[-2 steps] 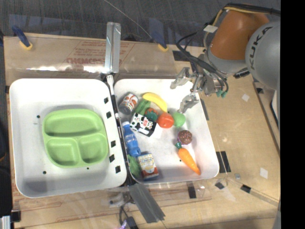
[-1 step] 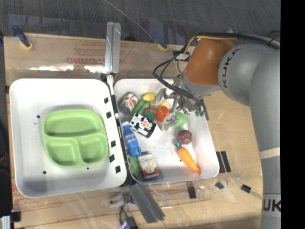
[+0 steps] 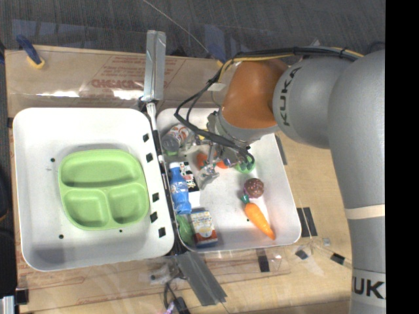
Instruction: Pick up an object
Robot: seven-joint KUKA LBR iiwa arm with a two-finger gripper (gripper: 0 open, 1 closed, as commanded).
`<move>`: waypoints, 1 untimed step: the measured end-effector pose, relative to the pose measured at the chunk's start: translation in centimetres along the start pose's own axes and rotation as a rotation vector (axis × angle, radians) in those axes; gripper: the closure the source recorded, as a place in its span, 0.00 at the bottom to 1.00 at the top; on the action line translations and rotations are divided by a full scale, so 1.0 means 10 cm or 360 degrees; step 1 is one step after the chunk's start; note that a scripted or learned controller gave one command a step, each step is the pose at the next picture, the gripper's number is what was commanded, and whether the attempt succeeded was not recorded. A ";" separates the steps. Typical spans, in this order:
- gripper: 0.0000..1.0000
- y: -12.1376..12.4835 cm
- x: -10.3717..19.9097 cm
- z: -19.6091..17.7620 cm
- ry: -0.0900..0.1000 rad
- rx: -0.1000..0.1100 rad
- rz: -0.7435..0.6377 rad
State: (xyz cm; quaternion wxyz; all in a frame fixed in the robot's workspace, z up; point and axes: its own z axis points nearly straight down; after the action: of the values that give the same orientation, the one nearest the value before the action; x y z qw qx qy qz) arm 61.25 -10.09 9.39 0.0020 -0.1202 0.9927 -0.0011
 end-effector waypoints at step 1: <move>0.00 0.10 0.28 0.02 0.0007 -0.0005 0.0164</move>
State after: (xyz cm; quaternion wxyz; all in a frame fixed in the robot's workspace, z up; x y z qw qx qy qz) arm 58.31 -9.77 9.20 -0.0004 -0.0689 0.9976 0.0001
